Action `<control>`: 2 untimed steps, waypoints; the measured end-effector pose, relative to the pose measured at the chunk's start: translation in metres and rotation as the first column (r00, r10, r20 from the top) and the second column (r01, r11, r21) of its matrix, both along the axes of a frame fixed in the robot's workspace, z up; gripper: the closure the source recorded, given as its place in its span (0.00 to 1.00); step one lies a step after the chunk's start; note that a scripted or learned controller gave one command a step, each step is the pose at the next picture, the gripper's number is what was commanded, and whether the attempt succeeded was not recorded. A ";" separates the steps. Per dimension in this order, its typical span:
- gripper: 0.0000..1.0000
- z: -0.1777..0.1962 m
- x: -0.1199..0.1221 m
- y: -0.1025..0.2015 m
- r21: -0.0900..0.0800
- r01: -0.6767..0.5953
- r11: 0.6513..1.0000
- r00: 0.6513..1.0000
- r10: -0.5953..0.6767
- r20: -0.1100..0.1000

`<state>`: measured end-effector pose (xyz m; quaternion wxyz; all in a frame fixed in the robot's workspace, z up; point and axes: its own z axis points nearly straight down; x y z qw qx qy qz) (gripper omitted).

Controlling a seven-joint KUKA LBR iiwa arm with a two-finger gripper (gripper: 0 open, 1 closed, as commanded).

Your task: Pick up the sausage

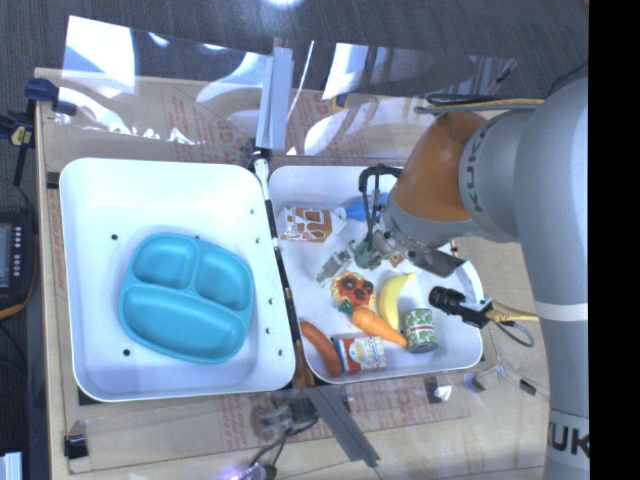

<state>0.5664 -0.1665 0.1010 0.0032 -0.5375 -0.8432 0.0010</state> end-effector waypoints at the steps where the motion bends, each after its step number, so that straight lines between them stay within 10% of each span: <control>1: 0.00 -0.008 0.089 0.014 -0.003 -0.115 0.993 0.993 0.115 -0.003; 2: 0.00 -0.009 0.039 -0.012 -0.001 -0.134 0.991 0.991 0.134 0.005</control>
